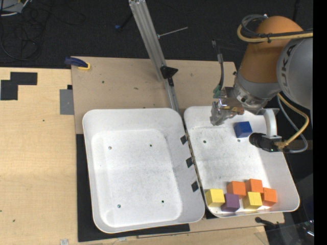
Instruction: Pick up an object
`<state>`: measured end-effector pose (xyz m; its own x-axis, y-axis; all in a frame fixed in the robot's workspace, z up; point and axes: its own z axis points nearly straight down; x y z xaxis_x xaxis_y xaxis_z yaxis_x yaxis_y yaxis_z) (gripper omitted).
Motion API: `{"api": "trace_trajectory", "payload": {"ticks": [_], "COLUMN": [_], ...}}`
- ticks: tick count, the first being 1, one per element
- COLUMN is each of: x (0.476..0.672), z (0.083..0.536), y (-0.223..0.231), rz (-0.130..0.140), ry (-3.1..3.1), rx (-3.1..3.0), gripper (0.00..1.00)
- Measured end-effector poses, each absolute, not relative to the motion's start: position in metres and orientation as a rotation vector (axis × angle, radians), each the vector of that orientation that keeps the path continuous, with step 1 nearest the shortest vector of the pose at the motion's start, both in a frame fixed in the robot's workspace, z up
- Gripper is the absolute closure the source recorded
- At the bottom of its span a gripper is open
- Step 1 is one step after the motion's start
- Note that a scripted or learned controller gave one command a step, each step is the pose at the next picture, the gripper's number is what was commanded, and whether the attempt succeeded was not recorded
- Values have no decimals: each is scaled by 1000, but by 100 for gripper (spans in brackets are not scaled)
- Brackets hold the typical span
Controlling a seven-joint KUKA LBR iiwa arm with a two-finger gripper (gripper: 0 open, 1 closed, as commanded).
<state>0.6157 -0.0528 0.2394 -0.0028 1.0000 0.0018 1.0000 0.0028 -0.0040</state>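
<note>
Two white bins sit side by side on the bench. Camera view: the gripper point(219, 114) hangs over the right bin's point(225, 152) far edge, grip unreadable; the blue block point(243, 129) lies just right of it, untouched.

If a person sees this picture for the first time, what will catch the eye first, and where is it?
The big grey and orange arm at the upper right comes first, its gripper hanging over the far end of the right bin. Next is the bright cluster of blocks, yellow, orange and purple, at that bin's near edge, with a lone blue block beside the gripper.
</note>
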Motion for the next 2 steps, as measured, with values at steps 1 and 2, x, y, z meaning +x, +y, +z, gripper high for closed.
{"api": "trace_trajectory", "payload": {"ticks": [1,2], "x": [623,632], "z": [241,235], "y": [9,70], "rz": [-1,0], "ry": [-2225,-2225], "rx": [-2214,-2214], "gripper": [100,100]}}
